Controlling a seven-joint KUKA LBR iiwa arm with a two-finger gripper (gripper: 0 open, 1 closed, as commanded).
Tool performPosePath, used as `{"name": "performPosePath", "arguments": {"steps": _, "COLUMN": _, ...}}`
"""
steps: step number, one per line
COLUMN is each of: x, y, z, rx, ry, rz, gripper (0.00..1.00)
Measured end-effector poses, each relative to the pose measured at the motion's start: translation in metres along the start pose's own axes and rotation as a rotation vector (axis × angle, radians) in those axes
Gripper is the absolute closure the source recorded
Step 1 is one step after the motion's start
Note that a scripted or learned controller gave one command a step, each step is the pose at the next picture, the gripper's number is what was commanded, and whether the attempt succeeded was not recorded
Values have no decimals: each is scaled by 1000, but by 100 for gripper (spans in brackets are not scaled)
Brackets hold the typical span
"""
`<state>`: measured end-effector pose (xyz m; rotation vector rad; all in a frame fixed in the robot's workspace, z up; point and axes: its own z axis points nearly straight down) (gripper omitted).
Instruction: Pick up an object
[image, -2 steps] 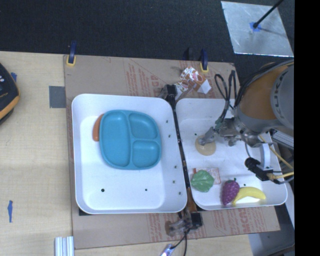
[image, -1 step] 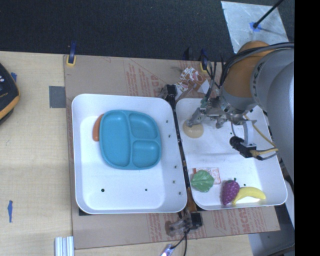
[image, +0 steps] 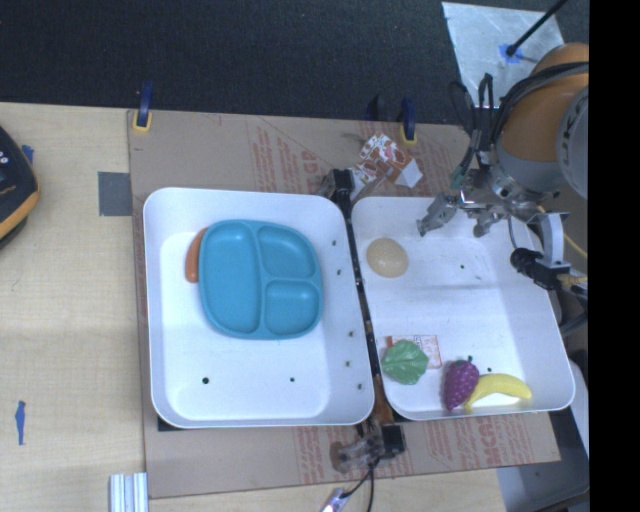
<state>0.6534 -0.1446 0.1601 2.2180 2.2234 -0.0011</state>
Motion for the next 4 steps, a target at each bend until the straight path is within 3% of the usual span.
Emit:
{"name": "performPosePath", "arguments": {"steps": 1, "x": 0, "y": 0, "z": -10, "rx": 3, "ry": 0, "rz": -4, "gripper": 100}}
{"name": "performPosePath", "arguments": {"steps": 2, "x": 62, "y": -57, "z": -32, "rx": 4, "ry": 1, "rz": -4, "gripper": 100}}
{"name": "performPosePath", "arguments": {"steps": 3, "x": 22, "y": -73, "z": -61, "rx": 2, "ry": 0, "rz": 0, "gripper": 100}}
{"name": "performPosePath", "arguments": {"steps": 4, "x": 6, "y": -78, "z": -60, "rx": 3, "ry": 1, "rz": -1, "gripper": 100}}
